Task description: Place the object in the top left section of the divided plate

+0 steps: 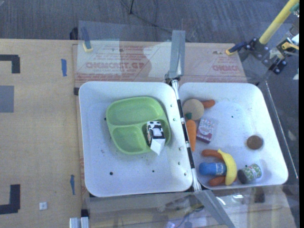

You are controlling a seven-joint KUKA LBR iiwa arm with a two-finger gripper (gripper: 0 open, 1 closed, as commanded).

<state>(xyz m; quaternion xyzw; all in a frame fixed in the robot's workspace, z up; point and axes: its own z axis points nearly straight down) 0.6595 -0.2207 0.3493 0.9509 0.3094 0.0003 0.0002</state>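
The carton (155, 136), a small black-and-white box with a white flap, lies in the small right-hand section of the green divided plate (130, 110), leaning against the plate's right rim with its flap hanging toward the bottom edge of the left bin (95, 175). The plate sits in the upper middle of that bin, nearer its right wall. Its large section runs along the top, and two smaller sections lie below it.

By the look of it, the carton is in the wrong compartment for the task, so the job is not done. The top left part of the plate is bare green.

The arm is up at the top right corner of the view, beyond the right bin (270, 127), where a yellow rod and some dark fittings show. The gripper itself cannot be made out there, so I cannot tell how it stands or whether it has hold of anything.

To do the step well, I would come down over the carton's body rather than its loose flap, close across its narrow sides, and lift clear of the raised ridge between sections before moving up and left. A low release keeps it from tumbling back over the ridge.

In the right bin lie a carrot (191, 132), a pink packet (206, 129), a banana (229, 165), a blue cup (212, 168), a brown disc (255, 142) and a small can (251, 173), all well apart from the plate.
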